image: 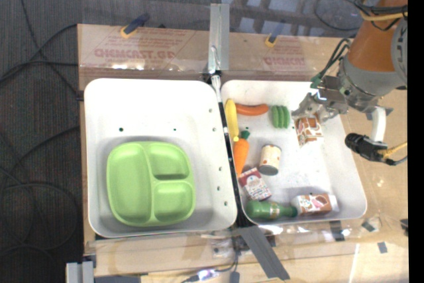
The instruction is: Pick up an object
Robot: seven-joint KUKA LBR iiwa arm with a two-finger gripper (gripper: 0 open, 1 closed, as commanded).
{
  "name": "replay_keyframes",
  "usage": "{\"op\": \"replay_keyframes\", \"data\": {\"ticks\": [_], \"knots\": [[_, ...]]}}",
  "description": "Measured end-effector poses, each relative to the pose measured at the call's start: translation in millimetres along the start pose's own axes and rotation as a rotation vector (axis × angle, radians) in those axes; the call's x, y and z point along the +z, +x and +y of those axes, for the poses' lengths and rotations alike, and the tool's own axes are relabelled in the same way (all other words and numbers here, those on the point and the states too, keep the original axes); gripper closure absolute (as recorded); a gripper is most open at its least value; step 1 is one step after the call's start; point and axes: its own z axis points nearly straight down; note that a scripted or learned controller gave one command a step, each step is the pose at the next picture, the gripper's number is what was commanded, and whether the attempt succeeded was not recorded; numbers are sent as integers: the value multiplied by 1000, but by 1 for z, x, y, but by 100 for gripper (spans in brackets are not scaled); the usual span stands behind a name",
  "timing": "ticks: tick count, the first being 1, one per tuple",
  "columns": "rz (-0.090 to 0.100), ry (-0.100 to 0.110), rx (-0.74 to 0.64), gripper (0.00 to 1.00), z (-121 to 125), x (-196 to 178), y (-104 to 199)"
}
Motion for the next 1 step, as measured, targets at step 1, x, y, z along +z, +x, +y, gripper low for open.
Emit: {"op": "replay_keyframes", "data": {"ticks": [1], "knots": [[-1, 1, 67, 100, -3, -16, 37]]}}
